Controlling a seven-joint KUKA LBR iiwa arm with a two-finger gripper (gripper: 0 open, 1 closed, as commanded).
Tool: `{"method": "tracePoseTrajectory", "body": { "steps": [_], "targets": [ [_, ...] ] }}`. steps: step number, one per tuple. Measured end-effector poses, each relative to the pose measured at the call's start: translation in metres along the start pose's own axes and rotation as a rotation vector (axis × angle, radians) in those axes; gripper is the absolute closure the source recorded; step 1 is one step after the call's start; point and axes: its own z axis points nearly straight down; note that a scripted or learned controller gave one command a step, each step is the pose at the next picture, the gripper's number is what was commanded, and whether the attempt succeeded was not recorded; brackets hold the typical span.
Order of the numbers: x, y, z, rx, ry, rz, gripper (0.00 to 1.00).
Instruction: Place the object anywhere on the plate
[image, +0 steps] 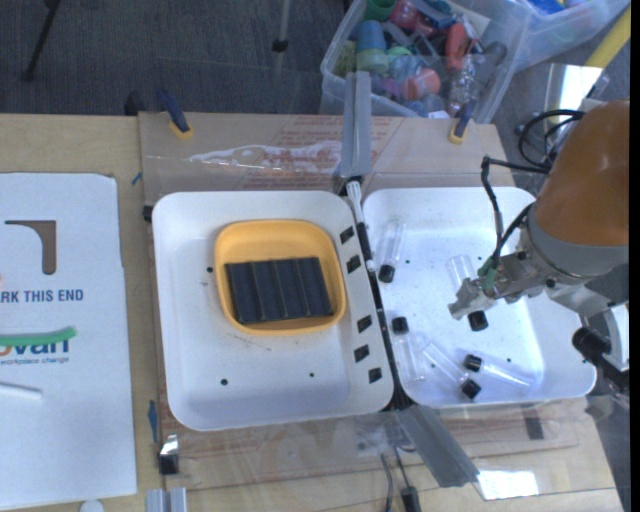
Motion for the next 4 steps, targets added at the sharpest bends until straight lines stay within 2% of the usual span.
{"method": "tracePoseTrajectory", "body": {
  "steps": [1,2,3,4],
  "targets": [
    [-0.007,0.054,0.026,-0.001,0.0,-0.197,1.0],
    [-0.005,0.118,0.051,-0.002,0.0,-0.329,1.0],
    [0.012,0.162,0.048,-0.004,-0.001,-0.57,1.0],
    [0.028,0.172,0.016,-0.005,-0.002,-0.706,1.0]
  ]
}}
